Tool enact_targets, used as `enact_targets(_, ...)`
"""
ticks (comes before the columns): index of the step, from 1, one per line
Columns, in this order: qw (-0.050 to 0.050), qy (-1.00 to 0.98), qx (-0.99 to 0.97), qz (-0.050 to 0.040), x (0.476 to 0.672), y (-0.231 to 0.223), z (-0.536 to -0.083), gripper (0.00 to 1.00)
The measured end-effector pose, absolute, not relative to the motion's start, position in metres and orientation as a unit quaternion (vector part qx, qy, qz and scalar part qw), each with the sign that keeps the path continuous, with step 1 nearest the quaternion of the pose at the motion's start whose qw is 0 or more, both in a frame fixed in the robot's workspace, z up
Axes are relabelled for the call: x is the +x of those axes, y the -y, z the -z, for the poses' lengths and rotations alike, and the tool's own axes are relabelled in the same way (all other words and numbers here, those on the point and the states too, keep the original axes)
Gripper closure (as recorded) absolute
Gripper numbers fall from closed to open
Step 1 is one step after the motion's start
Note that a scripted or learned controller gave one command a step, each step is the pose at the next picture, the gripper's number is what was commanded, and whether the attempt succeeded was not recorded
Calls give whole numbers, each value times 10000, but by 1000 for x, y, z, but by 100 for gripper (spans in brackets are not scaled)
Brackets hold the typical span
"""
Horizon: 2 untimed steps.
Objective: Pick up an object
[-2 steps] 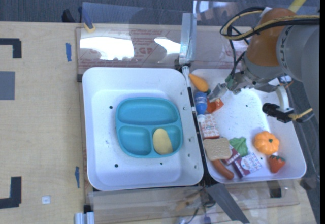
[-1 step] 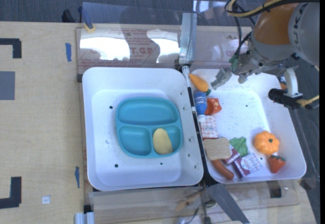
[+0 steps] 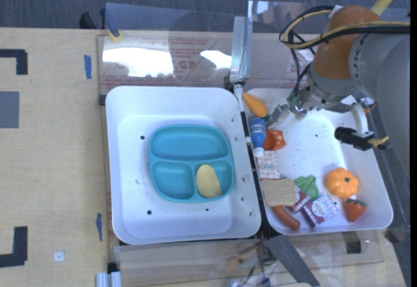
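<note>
Pale wood tabletop, two white bins side by side; the left bin holds a blue divided tray with a yellow lemon. Your gripper hangs over the right bin's back corner; whether it's open or shut, I cannot tell. Nearest target: the orange carrot against the divider. Probably light, hard, slick plastic; take it across the thick middle.

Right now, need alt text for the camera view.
A grey robot arm reaches from the right, its gripper over the right bin of toy food. The left bin holds a blue divided tray with a yellow potato.
</note>
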State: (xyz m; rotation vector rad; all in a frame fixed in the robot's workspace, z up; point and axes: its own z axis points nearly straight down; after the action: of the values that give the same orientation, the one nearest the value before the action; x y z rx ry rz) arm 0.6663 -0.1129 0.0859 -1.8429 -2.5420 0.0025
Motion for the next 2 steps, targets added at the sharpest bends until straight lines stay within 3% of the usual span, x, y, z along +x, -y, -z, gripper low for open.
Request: enact_targets(2, -12, 7954, -6061, 9, 620, 115, -87, 0)
